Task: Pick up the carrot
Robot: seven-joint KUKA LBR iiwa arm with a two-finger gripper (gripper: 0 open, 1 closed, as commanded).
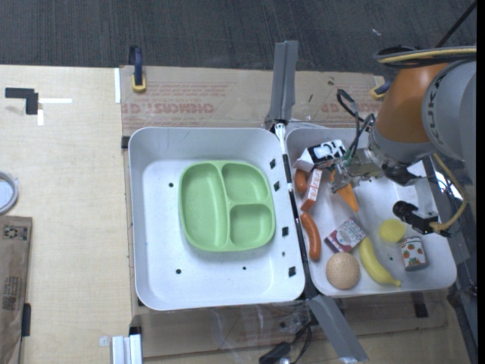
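Carrot (348, 197) lies tilted in the right bin (439, 273), its upper end right under the gripper (342, 176); whether the fingers are closed on it cannot be told. A green divided plate (226, 205) sits in the left bin (151, 226).

Probably a robotics lab: white bins (144, 226) on clamped cardboard-topped bench (61, 150).

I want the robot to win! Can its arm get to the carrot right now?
Probably yes. The end effector is already right above the carrot in the right bin, and nothing lies on top of it; the sausage and packet sit apart.
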